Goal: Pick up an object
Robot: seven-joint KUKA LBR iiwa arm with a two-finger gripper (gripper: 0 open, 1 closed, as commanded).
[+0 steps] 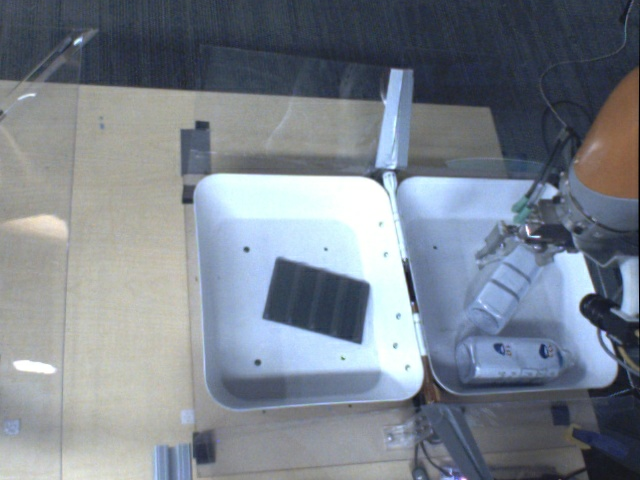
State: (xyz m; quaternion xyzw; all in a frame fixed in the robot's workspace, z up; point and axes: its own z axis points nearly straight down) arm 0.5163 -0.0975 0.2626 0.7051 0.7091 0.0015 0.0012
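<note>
We are looking down on two white bins side by side on the worktop. In the left bin (215, 268) lies one dark ribbed slab (316, 299), flat, near the middle. In the right bin (440, 218) we count two things: one pale, crinkled clear bottle (503, 295) lying on a slant, its top toward one o'clock, and one silver can-like cylinder (511, 360) on its side along the six o'clock wall. The bottle's lower end comes just beside the can; we cannot tell if they touch.

The arm (610, 168) comes in from three o'clock, and the gripper (527, 234) sits right at the upper end of the bottle. Whether it is spread or pinching the bottle, we cannot tell; the tips blur into the plastic there.

Our read on handling: the bottle looks light and thin-walled, so it should give under a squeeze and could slip. The neck end, stiffer, seems the better place to take hold. The can looks rigid, smooth and round, likely to roll; we would grip across its middle. The slab looks stiff and lies flat, so its edges offer the only purchase.
</note>
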